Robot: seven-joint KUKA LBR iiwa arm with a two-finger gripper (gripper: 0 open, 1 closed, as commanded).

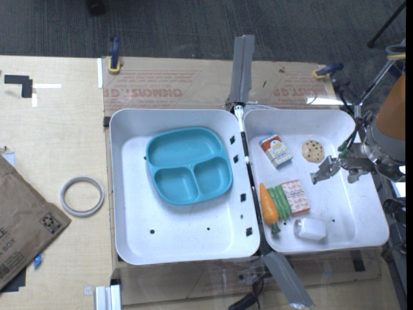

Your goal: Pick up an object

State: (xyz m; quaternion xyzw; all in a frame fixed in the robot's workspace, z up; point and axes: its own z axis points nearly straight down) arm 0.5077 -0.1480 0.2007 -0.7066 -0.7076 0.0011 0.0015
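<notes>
Two white bins sit side by side on the bench. Inside the left bin [129, 237] lies a blue plate [188, 165] with three compartments, near the middle of the bin floor.

Inside the right bin [361, 234] several small things are spread out. A small carton [275, 151] with a red top lies tilted near the far left part. A round cookie [313, 150] lies just to its right, apart from it. Nearer the front, a carrot [268, 203] lies lengthwise along the left wall, a green bean pod [281, 202] lies just beside it, and a red and white packet [296, 196] touches the pod on its right. A small white block [310, 229] rests near the front, below the packet.

Reaching in from the right, the arm has its gripper [326, 170] over the right half of the right bin, right of the cookie and above the packet. Its fingers [319, 175] point left and look spread apart, with nothing between them. It touches none of the things in the bin.

On the bench left of the bins lie a roll of tape [82, 195] and a brown cardboard box [22, 221] at the edge
</notes>
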